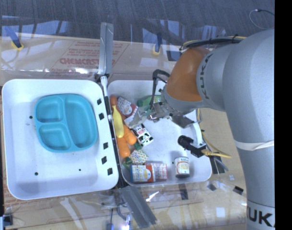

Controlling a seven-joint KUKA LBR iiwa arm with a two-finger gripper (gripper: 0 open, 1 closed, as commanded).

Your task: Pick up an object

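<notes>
You have the gripper (145, 118) down in the right bin (160, 86), at the cluster along its left wall; whether it is wide, narrow or holding anything, I cannot tell. I judge this the reach-and-grasp step, nothing yet lifted.

The candidates: a smooth curved banana (117, 121), a rounded carrot (123, 147), a black-and-white patterned cube (145, 138), a glossy carton (147, 172), a small jar (182, 166).

Next calls for a firm close on one piece, then a straight lift.

The left bin (12, 128) carries a teal moulded tray (66, 122).
</notes>
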